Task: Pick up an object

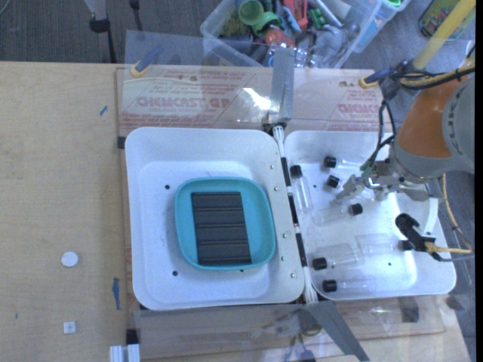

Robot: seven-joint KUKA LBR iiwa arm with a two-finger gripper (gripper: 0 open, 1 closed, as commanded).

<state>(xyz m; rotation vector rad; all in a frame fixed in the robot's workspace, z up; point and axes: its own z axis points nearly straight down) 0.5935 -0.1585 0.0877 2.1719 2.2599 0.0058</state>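
Left bin (151,277) holds a tray (185,202); right bin (434,274) holds scattered capped tubes (343,259), gripper (355,185) above them; clutter tote (226,32) behind.

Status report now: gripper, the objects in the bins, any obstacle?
Gripper low over right bin, among clear black-capped tubes. Nothing visibly held. Teal tray in left bin, apart.

I see several clear plastic tubes with black caps lying flat in the right bin (423,277). One tube (299,191) lies along the left wall, cap at the far end. Two tubes (343,259) (351,283) lie near the front, caps pointing left. Three more black caps (330,161) (333,181) (355,210) sit toward the far middle (their clear bodies are hard to trace).
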